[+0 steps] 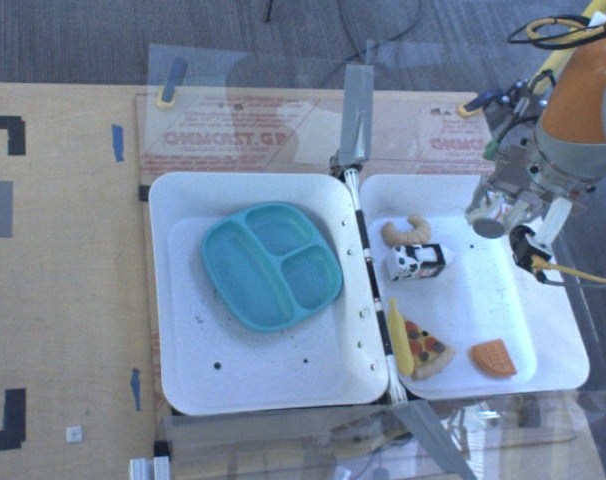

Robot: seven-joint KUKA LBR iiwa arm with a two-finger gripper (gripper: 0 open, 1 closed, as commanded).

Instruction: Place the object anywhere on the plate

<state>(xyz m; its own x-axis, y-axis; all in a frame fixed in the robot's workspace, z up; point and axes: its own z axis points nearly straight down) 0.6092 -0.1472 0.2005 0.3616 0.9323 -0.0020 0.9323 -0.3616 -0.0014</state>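
Toy pizza slice (424,347) and an orange wedge (493,358) lie lowest in the frame, in the right bin (553,368), with a toy cow (417,261) and a tan piece (407,232) above them. At upper right, the gripper (510,218) hovers, probably before a pick; whether its fingers are open or closed I cannot tell. Across the divider in the left bin (183,368), the teal plate (272,265) waits.

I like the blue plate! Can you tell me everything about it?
The plate is teal, looks like smooth plastic, and has rounded corners. Raised ridges split it into three compartments: one long section on the left and two smaller ones on the right. It lies flat, turned at a slant, in the left bin. Nothing sits on it, and only the bin floor touches it.
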